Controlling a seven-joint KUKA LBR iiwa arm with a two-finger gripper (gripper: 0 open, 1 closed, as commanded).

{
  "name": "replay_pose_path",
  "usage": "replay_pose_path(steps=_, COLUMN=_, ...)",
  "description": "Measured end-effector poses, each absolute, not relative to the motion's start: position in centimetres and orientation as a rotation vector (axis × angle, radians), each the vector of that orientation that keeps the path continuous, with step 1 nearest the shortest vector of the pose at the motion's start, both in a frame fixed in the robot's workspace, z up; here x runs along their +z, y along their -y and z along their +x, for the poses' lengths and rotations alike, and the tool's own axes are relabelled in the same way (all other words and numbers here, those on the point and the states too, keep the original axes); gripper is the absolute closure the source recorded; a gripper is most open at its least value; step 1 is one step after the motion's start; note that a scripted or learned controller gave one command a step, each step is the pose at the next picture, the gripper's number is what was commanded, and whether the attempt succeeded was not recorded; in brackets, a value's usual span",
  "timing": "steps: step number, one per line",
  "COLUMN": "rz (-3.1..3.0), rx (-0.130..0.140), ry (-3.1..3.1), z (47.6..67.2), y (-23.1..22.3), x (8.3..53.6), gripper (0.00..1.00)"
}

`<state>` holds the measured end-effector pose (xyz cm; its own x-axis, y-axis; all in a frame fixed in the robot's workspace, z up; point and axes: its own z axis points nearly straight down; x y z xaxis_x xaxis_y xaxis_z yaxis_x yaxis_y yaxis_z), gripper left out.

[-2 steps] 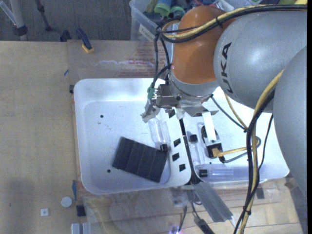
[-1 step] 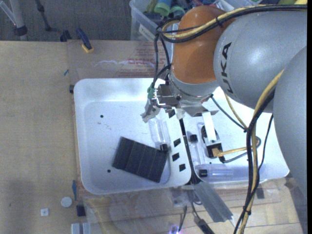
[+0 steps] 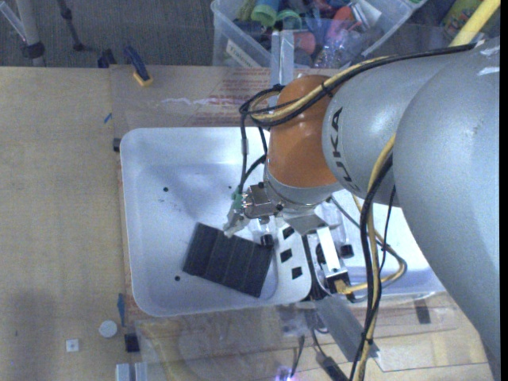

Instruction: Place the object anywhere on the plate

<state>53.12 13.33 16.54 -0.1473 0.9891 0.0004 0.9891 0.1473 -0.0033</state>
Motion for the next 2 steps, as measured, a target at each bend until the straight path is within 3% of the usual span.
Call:
replay_pose_path(steps=1, rz=-2.054, rx=0.004, ry=2.374, z=53.2, y=-13.2, x=17.5, gripper=1.00)
replay_pose_path(steps=2, rz=-1.936, rx=-0.011, ry=2.480, z=60.3, y=-16.1, x=8.8, gripper=1.00)
